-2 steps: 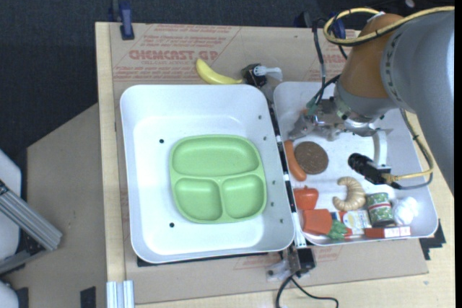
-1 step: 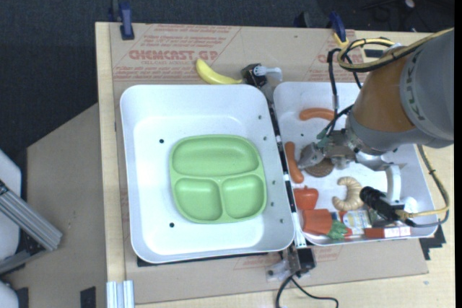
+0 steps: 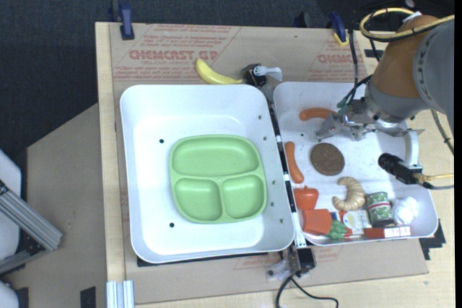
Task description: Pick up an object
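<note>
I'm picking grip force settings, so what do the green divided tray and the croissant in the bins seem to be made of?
The green divided tray in the left bin looks like moulded plastic with a smooth matte finish: uniform colour, rounded compartment walls, soft highlights. The croissant in the right bin is probably a plastic or rubber toy, judging by its even tan colour and slight sheen; hard or soft cannot be told.

The brown board bench (image 3: pixel 180 47) bears two white bins (image 3: pixel 144 155) and, seemingly, a banana (image 3: pixel 214 74).

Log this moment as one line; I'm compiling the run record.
hand: low in right white bin, beside orange sausage | round brown patty: untouched | green divided plastic tray: left bin
</note>
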